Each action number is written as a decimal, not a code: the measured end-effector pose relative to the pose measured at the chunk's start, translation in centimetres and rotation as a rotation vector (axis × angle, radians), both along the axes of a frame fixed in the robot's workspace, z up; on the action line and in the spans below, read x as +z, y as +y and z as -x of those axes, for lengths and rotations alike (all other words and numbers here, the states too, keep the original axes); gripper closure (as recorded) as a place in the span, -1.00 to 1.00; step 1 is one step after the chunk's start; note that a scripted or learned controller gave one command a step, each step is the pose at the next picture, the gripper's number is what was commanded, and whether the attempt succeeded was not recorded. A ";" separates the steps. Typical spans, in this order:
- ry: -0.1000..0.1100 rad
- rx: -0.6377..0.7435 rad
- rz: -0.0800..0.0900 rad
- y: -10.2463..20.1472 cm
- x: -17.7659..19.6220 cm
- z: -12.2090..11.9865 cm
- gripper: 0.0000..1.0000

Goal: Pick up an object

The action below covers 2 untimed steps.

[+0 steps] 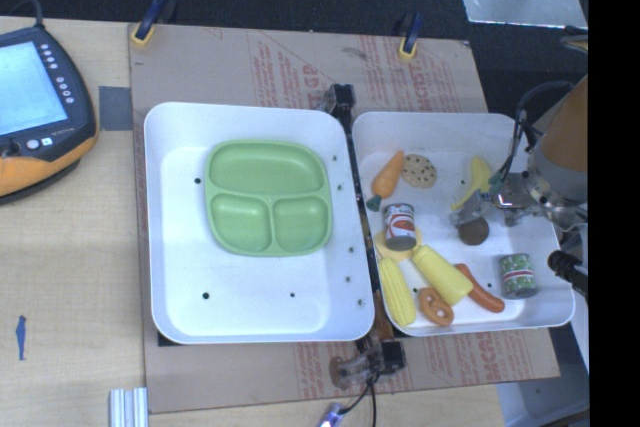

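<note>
Wooden surface (70, 265) with cardboard carries two white bins. At the right bin's (440, 127) right side the jaws (492, 203) hang low; how far open they stand I cannot tell. Just below them lies a dark round piece (473, 231), a yellow piece (478, 177) just beside. Farther out: cookie (419, 171), carrot (387, 174), can (399, 225), corn (396, 289), green can (517, 275). Left bin (180, 305) holds a green tray (268, 197).
</note>
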<state>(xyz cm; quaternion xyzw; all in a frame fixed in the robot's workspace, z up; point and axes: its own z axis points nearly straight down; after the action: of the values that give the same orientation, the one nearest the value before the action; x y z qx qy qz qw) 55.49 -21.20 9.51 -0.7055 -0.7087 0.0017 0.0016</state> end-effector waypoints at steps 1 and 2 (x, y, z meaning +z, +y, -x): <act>0.000 0.003 0.000 5.9 -0.3 0.7 -1.00; -0.002 -0.001 -0.001 2.8 -0.3 -2.9 -1.00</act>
<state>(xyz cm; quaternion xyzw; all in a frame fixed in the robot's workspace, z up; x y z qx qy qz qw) 58.37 -18.43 9.20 -0.7058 -0.7084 0.0007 0.0012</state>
